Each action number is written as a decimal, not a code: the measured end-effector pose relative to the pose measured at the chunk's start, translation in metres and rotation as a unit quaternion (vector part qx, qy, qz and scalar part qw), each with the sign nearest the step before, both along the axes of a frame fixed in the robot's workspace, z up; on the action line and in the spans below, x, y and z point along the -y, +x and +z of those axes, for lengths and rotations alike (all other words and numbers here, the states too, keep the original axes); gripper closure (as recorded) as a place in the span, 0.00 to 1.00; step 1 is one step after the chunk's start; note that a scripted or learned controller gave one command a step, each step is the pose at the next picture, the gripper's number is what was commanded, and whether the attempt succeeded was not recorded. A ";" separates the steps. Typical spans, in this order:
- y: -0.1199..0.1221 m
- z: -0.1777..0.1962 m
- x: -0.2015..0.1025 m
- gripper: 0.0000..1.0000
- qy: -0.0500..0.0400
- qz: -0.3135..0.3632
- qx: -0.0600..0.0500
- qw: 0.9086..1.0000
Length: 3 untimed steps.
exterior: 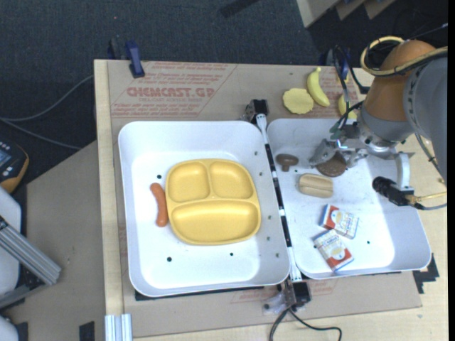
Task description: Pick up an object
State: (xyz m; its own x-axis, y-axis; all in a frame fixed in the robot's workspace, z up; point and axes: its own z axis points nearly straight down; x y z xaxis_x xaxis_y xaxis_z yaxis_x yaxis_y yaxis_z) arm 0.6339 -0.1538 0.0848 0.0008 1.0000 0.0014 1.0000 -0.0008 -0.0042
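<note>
Gripper (pixel 333 155) low in right bin (pixel 405 254) at its 11 o'clock, apparently touching brown round piece (pixel 331 167); whether jaws are apart or closed cannot be told. Bread roll (pixel 316 185) just at 7 o'clock of that piece. Yellow tray (pixel 212 201) and sausage (pixel 160 204) in left bin (pixel 142 261)

Bare floor right of cartons (pixel 338 234)
</note>
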 end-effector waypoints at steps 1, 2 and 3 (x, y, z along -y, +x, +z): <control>0.003 0.011 0.000 1.00 -0.001 0.001 0.003 1.000; 0.002 0.011 0.000 0.00 -0.001 0.001 0.003 1.000; 0.012 0.003 -0.038 0.00 -0.003 0.002 0.004 1.000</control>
